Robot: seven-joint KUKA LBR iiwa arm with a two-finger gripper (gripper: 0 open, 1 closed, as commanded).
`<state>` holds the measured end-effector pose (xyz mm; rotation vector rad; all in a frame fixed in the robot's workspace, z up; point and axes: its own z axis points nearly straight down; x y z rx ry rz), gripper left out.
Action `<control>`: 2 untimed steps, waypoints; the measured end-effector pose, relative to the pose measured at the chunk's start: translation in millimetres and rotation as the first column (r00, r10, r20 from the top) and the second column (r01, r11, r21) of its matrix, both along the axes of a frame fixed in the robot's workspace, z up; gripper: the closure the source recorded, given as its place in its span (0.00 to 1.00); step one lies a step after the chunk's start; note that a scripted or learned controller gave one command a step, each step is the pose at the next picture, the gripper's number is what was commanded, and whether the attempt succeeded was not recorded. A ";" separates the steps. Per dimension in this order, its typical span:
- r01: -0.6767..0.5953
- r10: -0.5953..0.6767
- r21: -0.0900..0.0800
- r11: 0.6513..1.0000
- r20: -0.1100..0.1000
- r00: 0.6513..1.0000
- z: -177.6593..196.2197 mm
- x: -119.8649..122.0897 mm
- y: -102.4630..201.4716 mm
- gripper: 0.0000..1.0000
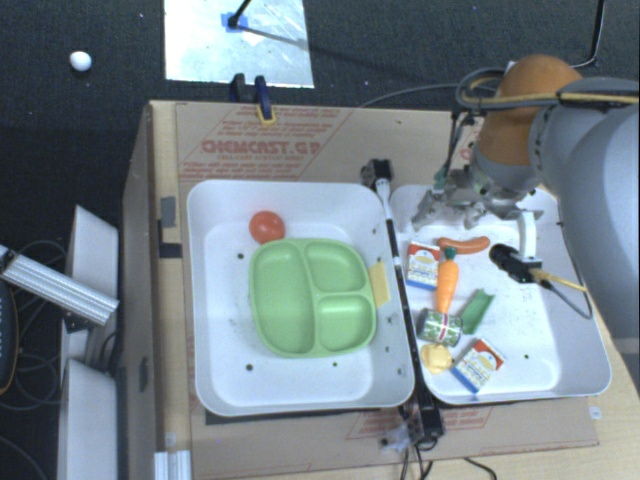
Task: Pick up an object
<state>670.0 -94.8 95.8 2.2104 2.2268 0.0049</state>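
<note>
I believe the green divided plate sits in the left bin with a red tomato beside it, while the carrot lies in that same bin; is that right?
Not quite. In the camera view the green divided plate and the red tomato are in the left bin, but the carrot lies in the right bin, among the other small items.

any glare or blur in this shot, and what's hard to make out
Camera view: glare washes out the shiny silver sheet at the top; the grey arm's bulk looks soft and near; the gripper over the right white bin is small and murky; the green divided plate reads crisply.
</note>
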 end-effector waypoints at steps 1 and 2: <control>0.004 -0.004 0.000 1.000 -0.003 1.000 -10.9 -1.0 -2.1 0.00; 0.006 -0.006 0.000 1.000 -0.003 1.000 -11.0 -23.8 -8.3 0.00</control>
